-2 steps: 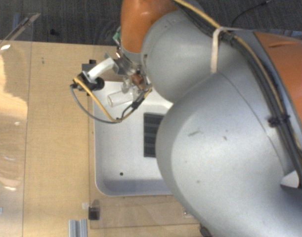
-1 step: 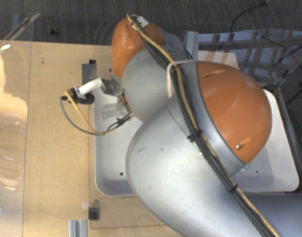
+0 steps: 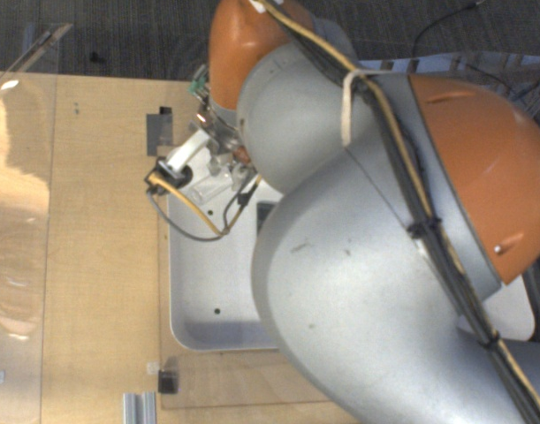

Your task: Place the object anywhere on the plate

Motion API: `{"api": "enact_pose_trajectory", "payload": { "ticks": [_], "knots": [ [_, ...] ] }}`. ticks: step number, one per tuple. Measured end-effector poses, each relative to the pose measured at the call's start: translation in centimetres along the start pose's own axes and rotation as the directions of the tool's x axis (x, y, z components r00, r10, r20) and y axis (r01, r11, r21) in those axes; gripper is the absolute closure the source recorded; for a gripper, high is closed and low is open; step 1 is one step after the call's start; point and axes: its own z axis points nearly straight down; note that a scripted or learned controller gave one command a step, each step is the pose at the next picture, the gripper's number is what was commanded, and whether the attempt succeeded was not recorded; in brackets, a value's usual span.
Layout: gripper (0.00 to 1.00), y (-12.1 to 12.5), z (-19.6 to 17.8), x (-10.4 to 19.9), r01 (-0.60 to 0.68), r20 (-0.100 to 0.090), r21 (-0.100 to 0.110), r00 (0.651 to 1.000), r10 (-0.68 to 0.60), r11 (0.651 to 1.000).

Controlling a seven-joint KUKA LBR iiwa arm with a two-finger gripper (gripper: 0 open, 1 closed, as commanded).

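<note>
The grey arm (image 3: 358,237) covers most of the white bin (image 3: 194,316) on the table (image 3: 93,263). Its pincer (image 3: 212,170) is above the bin's far edge; I cannot tell its state.

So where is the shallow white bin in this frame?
In the camera view the shallow white bin sits at lower centre on the pale wooden bench, largely covered by the grey and orange arm reaching in from the right.

Lighting was bright and even. Pale glare washed the light wooden table (image 3: 84,237) well left of the end effector (image 3: 218,168). The big grey and orange arm (image 3: 367,263) looked soft, out of focus.
</note>
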Motion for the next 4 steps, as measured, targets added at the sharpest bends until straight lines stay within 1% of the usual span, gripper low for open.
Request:
{"api": "enact_pose_trajectory", "payload": {
  "ticks": [3,4],
  "knots": [
    [1.00,-0.5,-2.9,0.4,0.023,-0.001,0.000,1.000,-0.023,1.000],
    [1.00,0.4,-1.9,0.4,0.180,0.001,0.001,0.984,-0.180,0.984]
  ]
}}
